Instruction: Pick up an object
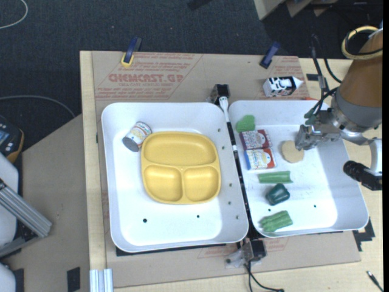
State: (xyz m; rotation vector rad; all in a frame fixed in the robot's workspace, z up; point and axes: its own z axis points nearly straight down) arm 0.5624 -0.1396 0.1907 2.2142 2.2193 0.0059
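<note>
My gripper (pixel 306 140) hangs over the upper middle of the right bin (pixel 331 184), just above and to the right of a tan round disc (pixel 292 152). Left of the disc lie a red-and-white packet (pixel 254 140) and a blue-and-white packet (pixel 260 159). A light green piece (pixel 245 124) sits at the bin's top left. Lower down are a long green vegetable (pixel 275 177), a dark green pepper (pixel 278 193) and a ridged green piece (pixel 276 221). Nothing shows as held.
The left bin (pixel 121 193) holds a yellow divided plate (pixel 180 166) and a small can (pixel 137 135) on its side. A black-and-white toy (pixel 282 85) lies on the board behind the right bin. Clamps (pixel 130 52) grip the board's far edge.
</note>
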